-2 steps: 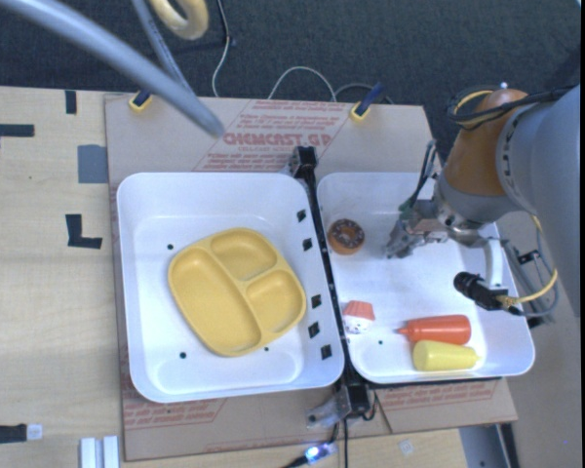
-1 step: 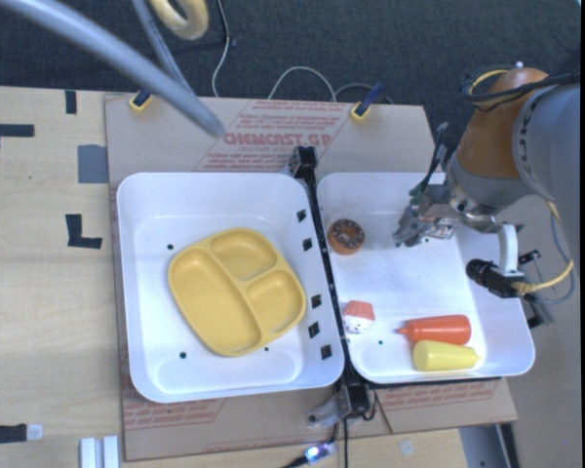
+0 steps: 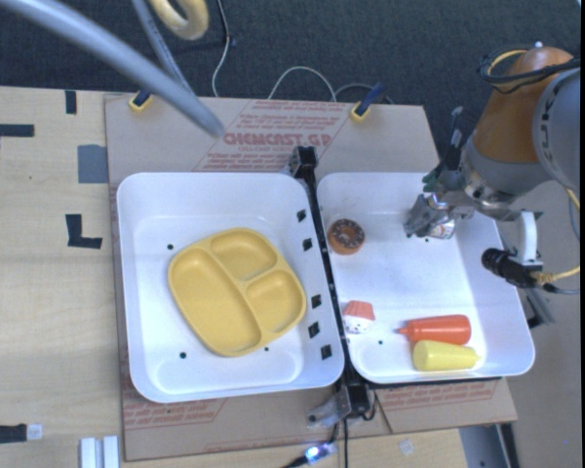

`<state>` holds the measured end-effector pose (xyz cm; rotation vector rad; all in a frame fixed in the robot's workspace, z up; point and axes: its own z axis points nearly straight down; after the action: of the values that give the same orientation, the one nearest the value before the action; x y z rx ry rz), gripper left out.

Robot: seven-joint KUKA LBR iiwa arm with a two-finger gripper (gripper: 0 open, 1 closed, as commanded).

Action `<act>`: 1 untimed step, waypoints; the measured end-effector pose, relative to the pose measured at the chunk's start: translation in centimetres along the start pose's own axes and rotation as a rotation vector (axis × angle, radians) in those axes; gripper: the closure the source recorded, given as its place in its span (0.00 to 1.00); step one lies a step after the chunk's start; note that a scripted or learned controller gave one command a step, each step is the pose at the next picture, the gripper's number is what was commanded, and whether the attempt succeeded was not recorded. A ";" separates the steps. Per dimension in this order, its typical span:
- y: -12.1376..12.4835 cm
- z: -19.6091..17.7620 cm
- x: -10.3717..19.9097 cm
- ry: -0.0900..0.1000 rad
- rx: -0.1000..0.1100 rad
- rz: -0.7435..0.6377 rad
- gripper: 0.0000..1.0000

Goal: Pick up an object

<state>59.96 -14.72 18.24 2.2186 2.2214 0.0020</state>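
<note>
- Gripper (image 3: 428, 221) on the grey arm with the orange band (image 3: 512, 115) hangs over the far part of the shallow white right-hand bin (image 3: 487, 291), near that bin's far wall; nothing can be seen between its tips, and how wide they stand cannot be told from this slanted view.
- Judged from that, the pick has not been made: every object lies on a bin floor, so the descent, the grasp and the lift are all left to do.
- Closest to the gripper within the right-hand bin is a small round brown doughnut-like toy (image 3: 346, 235), lying flat near the bin's far-left corner, beside the divider between the bins; it is apart from the gripper.
- Along the right-hand bin's near wall lie an orange carrot-shaped plastic piece (image 3: 437, 329) and, just in front of it and touching or nearly so, a yellow rounded plastic piece (image 3: 445, 357).
- Left of those, by the bin's near-left side, sits a small red and white block (image 3: 358, 316).
- Beyond the right-hand bin's left wall, the neighbouring bin holds a yellow plastic plate with three compartments (image 3: 237, 289), lying flat.
</note>
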 end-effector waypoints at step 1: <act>0.8 -6.0 0.3 -0.001 -0.002 -0.001 1.00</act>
<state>60.74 -14.38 24.24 2.2164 2.2213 0.0030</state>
